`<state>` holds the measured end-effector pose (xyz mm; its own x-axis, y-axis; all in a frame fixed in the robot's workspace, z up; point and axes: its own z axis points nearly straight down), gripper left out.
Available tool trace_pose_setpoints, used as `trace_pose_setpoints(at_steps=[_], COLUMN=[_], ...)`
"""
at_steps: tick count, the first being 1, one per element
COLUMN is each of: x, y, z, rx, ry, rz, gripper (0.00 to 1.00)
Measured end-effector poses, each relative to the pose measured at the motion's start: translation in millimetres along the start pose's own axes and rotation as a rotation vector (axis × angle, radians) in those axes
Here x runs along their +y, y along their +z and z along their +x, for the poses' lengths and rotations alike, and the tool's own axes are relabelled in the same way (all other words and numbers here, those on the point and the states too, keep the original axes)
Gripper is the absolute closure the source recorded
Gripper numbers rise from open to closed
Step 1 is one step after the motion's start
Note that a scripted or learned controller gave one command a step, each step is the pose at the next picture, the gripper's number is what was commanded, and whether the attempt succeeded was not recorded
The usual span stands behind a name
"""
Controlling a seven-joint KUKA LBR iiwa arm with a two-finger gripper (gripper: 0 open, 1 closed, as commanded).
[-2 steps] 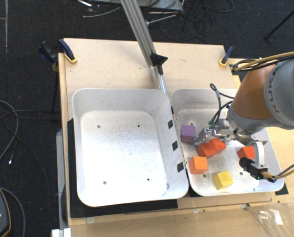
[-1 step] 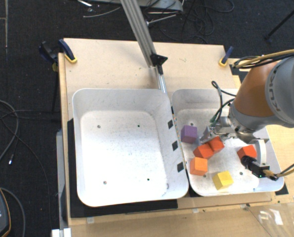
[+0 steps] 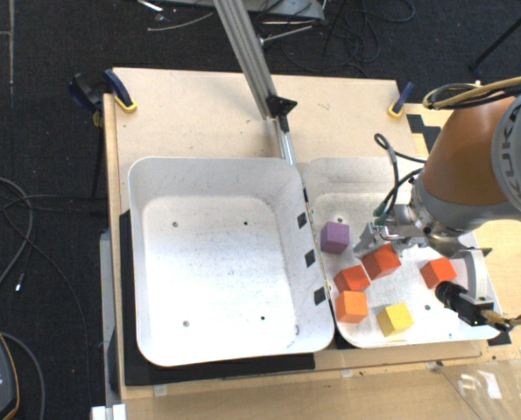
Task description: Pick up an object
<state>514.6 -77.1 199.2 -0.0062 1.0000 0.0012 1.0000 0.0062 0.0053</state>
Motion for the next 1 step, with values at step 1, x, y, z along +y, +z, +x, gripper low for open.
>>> trace_pose_setpoints(at_steps=[1], x=[43.8], y=[4.7], z=[65.2], rx=[0.001], ry=[-0.004], rz=[0.002], gripper=[1.00])
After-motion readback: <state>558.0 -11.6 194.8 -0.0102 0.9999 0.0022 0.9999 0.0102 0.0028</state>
